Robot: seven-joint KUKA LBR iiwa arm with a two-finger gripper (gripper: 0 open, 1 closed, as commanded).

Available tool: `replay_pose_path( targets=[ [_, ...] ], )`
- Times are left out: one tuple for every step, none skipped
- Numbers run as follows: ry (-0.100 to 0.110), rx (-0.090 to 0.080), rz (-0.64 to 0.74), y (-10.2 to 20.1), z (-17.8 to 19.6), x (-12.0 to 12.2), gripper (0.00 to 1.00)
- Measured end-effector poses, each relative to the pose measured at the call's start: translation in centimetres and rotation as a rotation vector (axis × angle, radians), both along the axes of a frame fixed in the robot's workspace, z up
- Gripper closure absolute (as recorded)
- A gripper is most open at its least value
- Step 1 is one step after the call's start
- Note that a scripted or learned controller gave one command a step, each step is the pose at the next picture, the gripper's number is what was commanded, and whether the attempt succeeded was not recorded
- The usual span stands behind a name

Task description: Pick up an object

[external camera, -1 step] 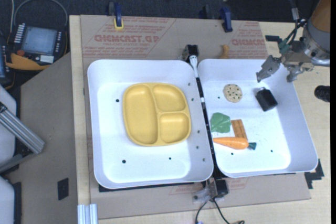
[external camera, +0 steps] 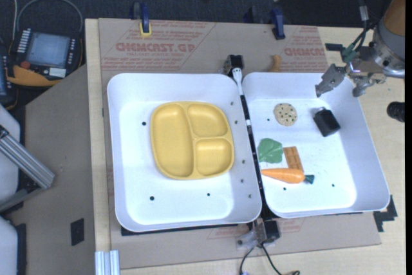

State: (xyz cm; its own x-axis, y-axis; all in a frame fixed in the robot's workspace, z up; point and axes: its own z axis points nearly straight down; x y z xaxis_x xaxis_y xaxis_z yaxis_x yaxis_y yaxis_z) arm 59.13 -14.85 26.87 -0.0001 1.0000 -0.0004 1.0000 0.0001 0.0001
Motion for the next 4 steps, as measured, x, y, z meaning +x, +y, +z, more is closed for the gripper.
replay_pose_path(
  targets=[
    [0.007,0.002,-0.002,-0.6,-5.2,-0.8,0.00],
    [0.005,0.002,0.000,-0.5,-9.6,-0.4,0.00],
    [0.006,0.002,-0.001,-1.3,-14.6,-0.8,0.00],
    [-0.001,-0.001,-0.001,-1.3,-13.2,-0.7,1.00]
  ],
)
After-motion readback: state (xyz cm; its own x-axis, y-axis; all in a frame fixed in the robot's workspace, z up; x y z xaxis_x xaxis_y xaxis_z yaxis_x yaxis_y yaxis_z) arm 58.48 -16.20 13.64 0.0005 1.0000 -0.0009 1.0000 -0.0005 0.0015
